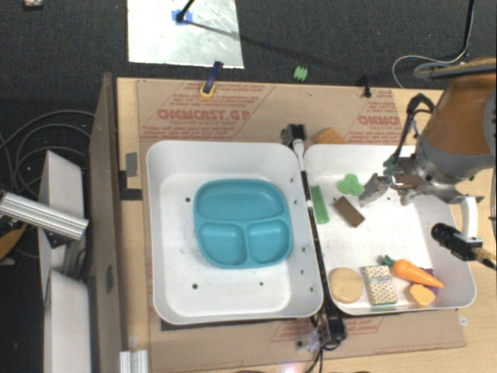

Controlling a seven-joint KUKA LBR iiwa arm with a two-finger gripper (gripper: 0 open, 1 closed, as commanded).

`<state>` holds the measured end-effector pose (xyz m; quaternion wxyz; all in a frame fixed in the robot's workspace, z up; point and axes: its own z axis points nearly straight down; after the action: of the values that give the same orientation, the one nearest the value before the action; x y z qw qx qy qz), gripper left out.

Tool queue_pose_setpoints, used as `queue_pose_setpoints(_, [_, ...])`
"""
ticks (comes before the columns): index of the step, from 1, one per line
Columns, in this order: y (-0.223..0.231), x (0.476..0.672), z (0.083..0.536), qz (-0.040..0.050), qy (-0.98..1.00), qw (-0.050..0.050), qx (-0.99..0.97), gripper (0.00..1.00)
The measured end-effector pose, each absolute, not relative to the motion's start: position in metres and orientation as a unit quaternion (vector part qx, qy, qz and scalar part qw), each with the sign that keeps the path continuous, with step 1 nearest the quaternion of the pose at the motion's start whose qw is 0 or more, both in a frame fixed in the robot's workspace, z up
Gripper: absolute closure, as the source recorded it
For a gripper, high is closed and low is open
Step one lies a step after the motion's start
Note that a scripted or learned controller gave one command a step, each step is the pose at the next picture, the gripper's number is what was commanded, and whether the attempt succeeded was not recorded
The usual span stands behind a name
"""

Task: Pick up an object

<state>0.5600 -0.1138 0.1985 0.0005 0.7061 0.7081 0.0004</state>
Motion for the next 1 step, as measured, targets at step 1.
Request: queue_pose_setpoints(1, [-0.0836,0.5886,0.0815,0.0027,0.709,0.001,0.705,0.0])
